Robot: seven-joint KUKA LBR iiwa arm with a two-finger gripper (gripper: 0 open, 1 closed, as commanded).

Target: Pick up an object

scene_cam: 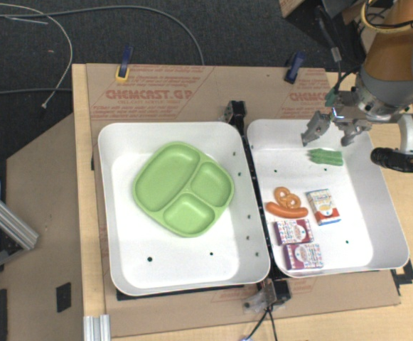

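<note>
Green in colour, one small flat object [325, 158] lies in the upper part of the right bin [384, 212], directly below the gripper [333, 131]. Count of loose items in this bin: six. One green object; one pretzel [283, 193]; one orange sausage-shaped item [286, 209] just below the pretzel and touching it; one small carton with a red edge [323, 206] to the right of these; two purple-and-white packets [292, 231] [303, 256], one above the other, near the lower wall of the bin.

Gripper condition: the two fingers are spread apart, with one fingertip at the left [311, 135] and the other at the right of the green object's position. Nothing sits between the fingers. The fingertips hang above the green object, close to it; contact is not evident.

One grey arm with an orange band [394, 45] enters from the upper right.

Count of bins: two, set side by side with their inner walls touching. The left bin [121, 261] contains one light green divided plate [183, 188] with three compartments, resting near the bin's centre.

Both bins rest on one brown cardboard sheet [92, 105]. Two blue clamps [125, 62] [293, 67] sit on its far edge.
</note>
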